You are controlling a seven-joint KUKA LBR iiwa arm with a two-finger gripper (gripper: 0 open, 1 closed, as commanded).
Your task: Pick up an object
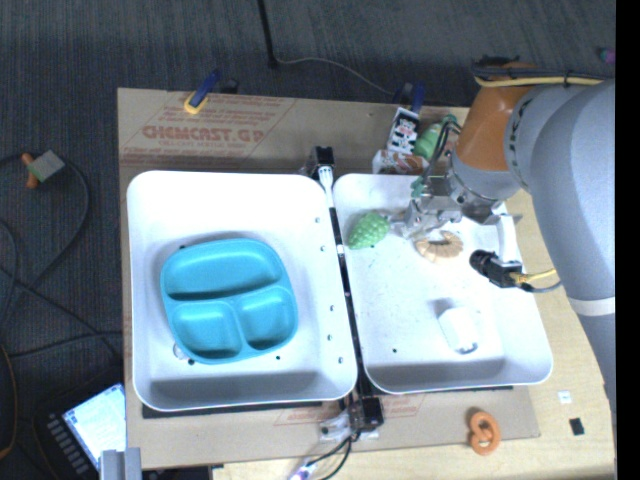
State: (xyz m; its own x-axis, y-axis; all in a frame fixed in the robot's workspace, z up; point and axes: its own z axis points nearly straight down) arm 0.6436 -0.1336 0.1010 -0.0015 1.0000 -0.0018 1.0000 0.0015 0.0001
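Gripper (pixel 432 211) is hanging low over the far part of the right bin (pixel 520 368), just above a tan ring-shaped item (pixel 438 247); can't tell if it's apart or together, as wrist and cabling are hiding the tips. Nothing is visibly sitting between them, so no hold is showing.

Pickable things w/in the right bin: green ball (pixel 367 230) lying near the left wall, bumpy surface; tan ring lying flat just below the gripper; white cup (pixel 460 328) lying toward the near side, well apart from the other two. Left bin (pixel 140 268) is carrying a blue tray (pixel 229 299), divided into compartments.

Handling, as a guess: ring is looking light and probably rubbery or foam, so it's likely giving a bit under squeeze; best hold is across one side of the loop, one tip inside the hole and one outside. Ball is looking soft and grippy, approx. easiest by pinching across its middle. Cup is probably thin, smooth plastic, prone to rolling and slipping; taking it across the body seems safest
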